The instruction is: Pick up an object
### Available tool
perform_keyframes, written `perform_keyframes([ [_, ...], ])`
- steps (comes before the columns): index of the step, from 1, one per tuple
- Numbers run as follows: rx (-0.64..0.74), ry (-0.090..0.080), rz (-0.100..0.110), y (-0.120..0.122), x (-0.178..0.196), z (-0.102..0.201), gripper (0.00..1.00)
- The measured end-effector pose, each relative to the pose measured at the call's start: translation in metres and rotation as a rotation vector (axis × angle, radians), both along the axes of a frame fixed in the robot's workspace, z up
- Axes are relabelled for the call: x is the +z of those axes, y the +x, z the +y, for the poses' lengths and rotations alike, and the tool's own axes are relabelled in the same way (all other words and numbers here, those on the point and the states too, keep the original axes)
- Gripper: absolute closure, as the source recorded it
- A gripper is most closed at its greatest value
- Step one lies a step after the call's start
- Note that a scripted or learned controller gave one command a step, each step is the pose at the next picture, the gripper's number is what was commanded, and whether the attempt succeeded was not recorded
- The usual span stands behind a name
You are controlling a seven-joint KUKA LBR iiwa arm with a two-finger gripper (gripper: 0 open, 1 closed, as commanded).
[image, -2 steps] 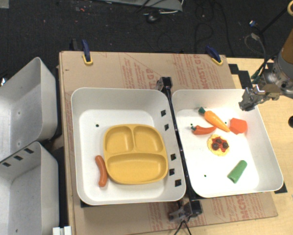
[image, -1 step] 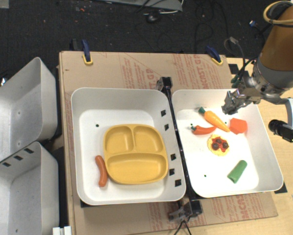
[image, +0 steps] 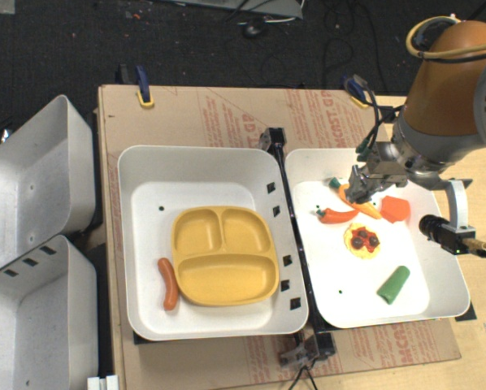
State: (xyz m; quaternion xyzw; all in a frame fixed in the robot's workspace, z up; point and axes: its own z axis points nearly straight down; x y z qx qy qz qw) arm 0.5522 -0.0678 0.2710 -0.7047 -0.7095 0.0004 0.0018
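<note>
bins [image: 137,218] white | divided plate [image: 224,255] yellow | sausage [image: 169,283] orange-brown | chili pepper [image: 336,214] red-orange, green stem | pizza round [image: 362,240] yellow, dark red spots | block [image: 396,210] orange | cylinder [image: 393,284] green | table [image: 210,116] tan, red print

A brown tabletop [image: 227,112] stands on dark speckled floor [image: 56,47], cables [image: 340,47] trailing behind; grey tubs [image: 32,177] sit at the left.

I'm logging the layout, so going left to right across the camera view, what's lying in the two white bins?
Sausage → yellow divided plate → orange-red chili pepper → small pizza → green cylinder. The items under the gripper overlap too much to place.
</note>
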Motion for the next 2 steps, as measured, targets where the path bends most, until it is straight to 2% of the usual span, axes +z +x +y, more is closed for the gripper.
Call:
perform_keyframes([
  [1, 0.0, -0.001, 0.0, -0.017, -0.006, 0.044, 1.0],
  [2, 0.001, 0.0, -0.001, -0.023, -0.01, 0.087, 1.0],
])
